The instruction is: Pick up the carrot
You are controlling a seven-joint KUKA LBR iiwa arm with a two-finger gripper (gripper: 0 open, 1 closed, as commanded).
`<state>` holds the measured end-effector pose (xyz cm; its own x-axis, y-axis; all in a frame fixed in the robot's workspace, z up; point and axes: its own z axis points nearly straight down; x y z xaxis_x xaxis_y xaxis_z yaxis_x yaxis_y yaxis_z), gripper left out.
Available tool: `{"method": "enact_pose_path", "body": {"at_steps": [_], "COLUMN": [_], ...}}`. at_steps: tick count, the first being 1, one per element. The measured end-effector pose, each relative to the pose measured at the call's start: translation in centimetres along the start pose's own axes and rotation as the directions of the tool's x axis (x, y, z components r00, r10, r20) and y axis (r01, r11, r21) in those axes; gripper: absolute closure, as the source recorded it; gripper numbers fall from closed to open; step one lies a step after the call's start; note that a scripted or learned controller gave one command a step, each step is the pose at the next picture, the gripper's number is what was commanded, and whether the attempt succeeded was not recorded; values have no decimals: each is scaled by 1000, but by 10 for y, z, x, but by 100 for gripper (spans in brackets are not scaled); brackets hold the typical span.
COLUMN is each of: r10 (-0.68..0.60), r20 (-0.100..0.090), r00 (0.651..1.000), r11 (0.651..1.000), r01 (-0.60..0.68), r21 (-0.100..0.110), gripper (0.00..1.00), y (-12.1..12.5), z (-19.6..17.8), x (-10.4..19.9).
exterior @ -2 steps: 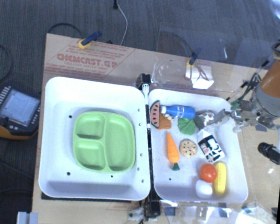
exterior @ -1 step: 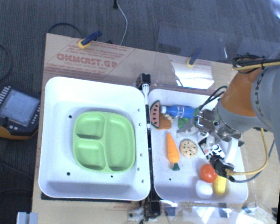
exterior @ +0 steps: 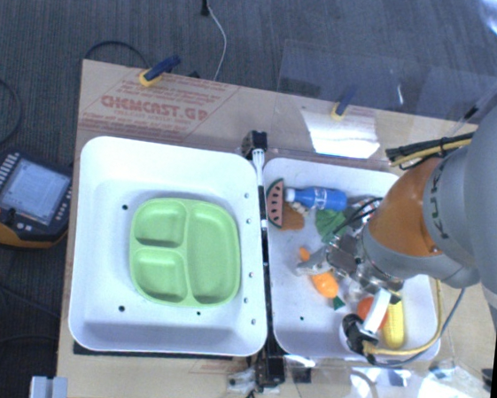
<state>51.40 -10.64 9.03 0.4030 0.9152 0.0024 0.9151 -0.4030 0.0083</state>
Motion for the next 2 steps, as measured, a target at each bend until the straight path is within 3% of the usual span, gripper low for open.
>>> {"method": "enact_pose_path", "body": {"at_steps": [1,2], "r10": [-1,92], "r20": [1,2], "r00": [1000,996], "r11": [1000,996], "r01": [1,-92], "r21": [0,7], "gripper": [100,100], "y": [1,0], "z": [-10,-95], "x": [0,77]}}
